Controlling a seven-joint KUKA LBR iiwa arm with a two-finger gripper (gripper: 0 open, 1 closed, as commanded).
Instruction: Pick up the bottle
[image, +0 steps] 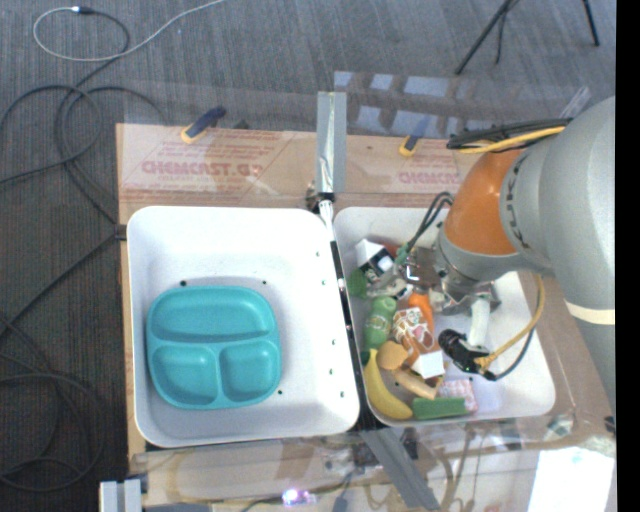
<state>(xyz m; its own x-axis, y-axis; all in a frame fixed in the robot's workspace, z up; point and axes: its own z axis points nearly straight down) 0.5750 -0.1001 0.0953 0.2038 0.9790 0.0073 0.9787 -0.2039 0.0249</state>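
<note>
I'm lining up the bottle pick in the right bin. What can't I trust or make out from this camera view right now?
- Grey arm's two-finger gripper: the orange-banded wrist covers it, so finger state is unreadable.
- Small green plastic bottle: partly buried in the toy clutter; its outline is blurry.
- Right shallow white bin: the arm hides the upper right part.
- Items beside the yellow plastic banana: too small to identify.

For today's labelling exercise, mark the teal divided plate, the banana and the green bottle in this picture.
teal divided plate (213, 345): camera view, on the ridge where its three compartments meet.
banana (380, 388): camera view, middle of its curved yellow body.
green bottle (380, 321): camera view, middle of its visible green side.
</note>
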